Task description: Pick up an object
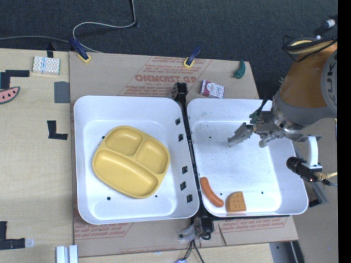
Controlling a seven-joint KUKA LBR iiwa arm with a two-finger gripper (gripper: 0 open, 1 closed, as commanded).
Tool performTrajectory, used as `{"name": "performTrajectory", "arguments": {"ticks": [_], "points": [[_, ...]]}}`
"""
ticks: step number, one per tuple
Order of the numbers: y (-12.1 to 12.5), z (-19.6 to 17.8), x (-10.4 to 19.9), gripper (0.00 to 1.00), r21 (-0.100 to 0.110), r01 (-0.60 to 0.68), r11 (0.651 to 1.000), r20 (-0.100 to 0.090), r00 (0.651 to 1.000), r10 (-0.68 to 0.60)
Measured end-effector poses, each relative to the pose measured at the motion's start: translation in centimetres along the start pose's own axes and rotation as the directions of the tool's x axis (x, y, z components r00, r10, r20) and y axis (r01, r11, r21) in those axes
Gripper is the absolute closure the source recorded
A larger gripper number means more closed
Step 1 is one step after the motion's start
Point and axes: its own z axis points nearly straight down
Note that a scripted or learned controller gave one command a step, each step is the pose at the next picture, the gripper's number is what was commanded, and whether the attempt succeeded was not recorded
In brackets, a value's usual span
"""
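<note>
In the right bin point(219, 119), a toy sausage point(211, 192) lies near the front left corner, with a brown waffle piece point(236, 202) just to its right. My gripper point(251, 137) hangs over the bin's right half, fingers spread open and nothing between them. It is well behind the sausage and the waffle and touches neither. The yellow divided plate point(130, 161) rests in the left bin point(88, 119).
Between the bins runs a black divider rail point(184, 147). A small red-and-white packet point(211, 89) lies on the cardboard behind the right bin. Yellow clamps point(191, 59) hold the cardboard's back edge. My arm's orange band point(310, 75) stands at the right.
</note>
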Motion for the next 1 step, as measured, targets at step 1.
{"name": "performTrajectory", "arguments": {"ticks": [1], "points": [[-3.25,11.13,1.91,0.00,0.002,-0.001,1.000,-0.001,1.000,0.001]]}}
